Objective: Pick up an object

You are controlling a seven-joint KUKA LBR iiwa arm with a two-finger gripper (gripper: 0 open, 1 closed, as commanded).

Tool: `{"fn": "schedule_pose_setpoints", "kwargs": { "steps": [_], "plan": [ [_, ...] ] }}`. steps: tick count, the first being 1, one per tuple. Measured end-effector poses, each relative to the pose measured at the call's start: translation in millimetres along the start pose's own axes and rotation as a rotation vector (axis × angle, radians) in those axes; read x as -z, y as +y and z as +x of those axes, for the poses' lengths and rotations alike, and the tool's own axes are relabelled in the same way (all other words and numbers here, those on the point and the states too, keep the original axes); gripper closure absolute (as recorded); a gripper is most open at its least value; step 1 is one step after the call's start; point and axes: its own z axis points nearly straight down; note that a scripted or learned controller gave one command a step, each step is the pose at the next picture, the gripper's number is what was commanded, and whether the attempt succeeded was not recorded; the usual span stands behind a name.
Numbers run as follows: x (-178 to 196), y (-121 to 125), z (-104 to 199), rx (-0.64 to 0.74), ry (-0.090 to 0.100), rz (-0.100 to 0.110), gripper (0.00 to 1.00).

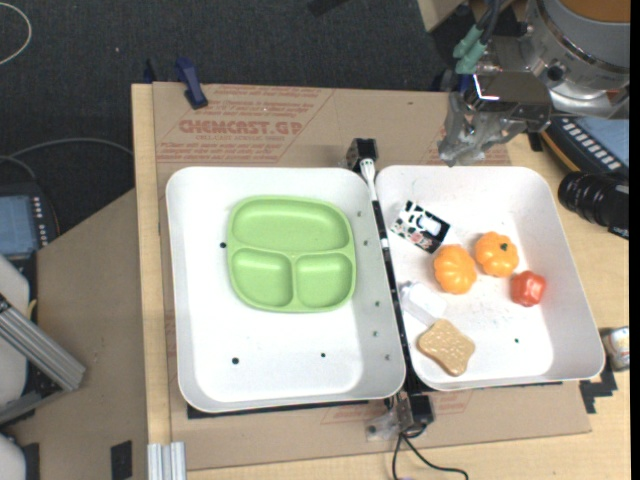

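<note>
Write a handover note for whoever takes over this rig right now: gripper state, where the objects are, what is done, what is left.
Gripper: above the far edge of the right bin, holding nothing visible; whether open or shut is not discernible.
Right bin: two orange fruits, a red fruit, a toast piece, a black-and-white item.
Left bin: a green divided plate.
Done: nothing picked yet.
Left: descend on an object, grasp, lift.

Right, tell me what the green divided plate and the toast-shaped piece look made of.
The green divided plate looks like moulded plastic, matte to satin: uniform pale green, rounded compartment ridges, soft sheen. The toast-shaped piece looks like a toy, perhaps foam or rubbery plastic: tan with a darker crust edge, dull speckled surface; the view leaves it open.
</note>
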Motion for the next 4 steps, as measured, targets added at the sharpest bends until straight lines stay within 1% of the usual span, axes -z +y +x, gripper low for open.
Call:
{"fn": "schedule_pose_setpoints", "kwargs": {
  "steps": [1, 2, 3, 4],
  "plan": [
    [13.4, -2.8, -106.3, -0.016, -0.008, 0.014, 1.00],
    [-98.2, -5.7, -88.2, -0.005, -0.006, 0.033, 1.00],
    [-140.2, -7.0, 63.7, 0.012, -0.003, 0.028, 1.00],
    [-175.3, -1.1, 28.4, -0.008, -0.007, 0.026, 1.00]
  ]
}}
